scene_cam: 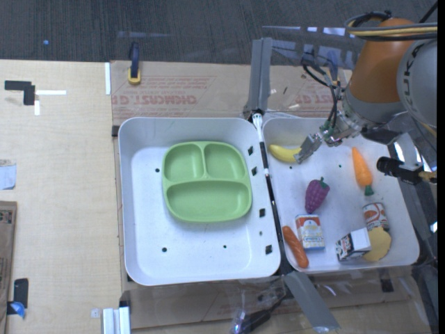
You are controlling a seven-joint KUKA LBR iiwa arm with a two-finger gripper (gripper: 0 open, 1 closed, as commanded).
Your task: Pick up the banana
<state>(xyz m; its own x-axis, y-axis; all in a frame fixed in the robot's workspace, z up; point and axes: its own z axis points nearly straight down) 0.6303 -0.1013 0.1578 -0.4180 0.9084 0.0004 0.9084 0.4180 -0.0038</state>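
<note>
The yellow banana (281, 152) lies in the far left corner of the right bin (410, 249), close to the divider between the bins. My gripper (306, 149) reaches down from the right and sits at the banana's right end, overlapping its tip. The banana looks to be resting on the bin floor.
A green divided plate (206, 181) lies in the left bin (139, 256). The right bin also holds purple grapes (316, 193), an orange carrot (361, 169), a small carton (310, 232), a second carrot (295, 247), a bottle (374, 216) and a yellow item (379, 245).
</note>
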